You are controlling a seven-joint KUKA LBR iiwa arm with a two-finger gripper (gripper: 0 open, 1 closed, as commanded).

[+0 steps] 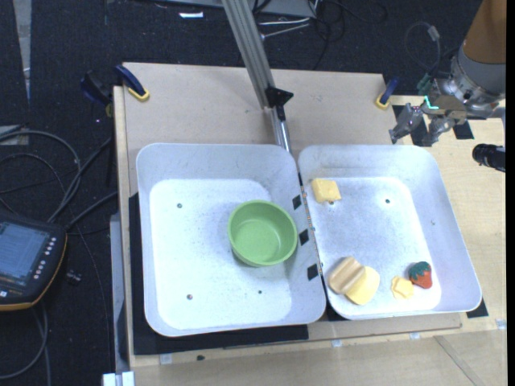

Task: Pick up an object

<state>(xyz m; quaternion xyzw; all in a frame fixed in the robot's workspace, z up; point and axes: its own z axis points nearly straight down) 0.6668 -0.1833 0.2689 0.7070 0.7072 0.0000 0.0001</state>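
So the surface is a pale wooden board taking up most of the view, with dark carpet and cables around it; two shallow white bins sit side by side on it, touching along their inner edges; the left bin has just a green bowl in it, upright, sitting a bit right of the bin's centre; the right bin holds all the small stuff.

The arm comes in at the top right corner, grey with the orange band showing above the wrist; its claw hangs over the bare surface just beyond the far edge of the right bin, well apart from every object; nothing's between the fingers as far as I can see, but honestly it's too small and cluttered to say whether they're spread or pinched, so I cannot tell.

Objects in the right bin: a pale yellow lumpy piece near the front left corner, looks like two chunks pressed together; a yellow block up near the back left, close to the bin wall; a red strawberry-looking toy with a green top near the front right; a small yellow bit just beside it, touching or nearly so.
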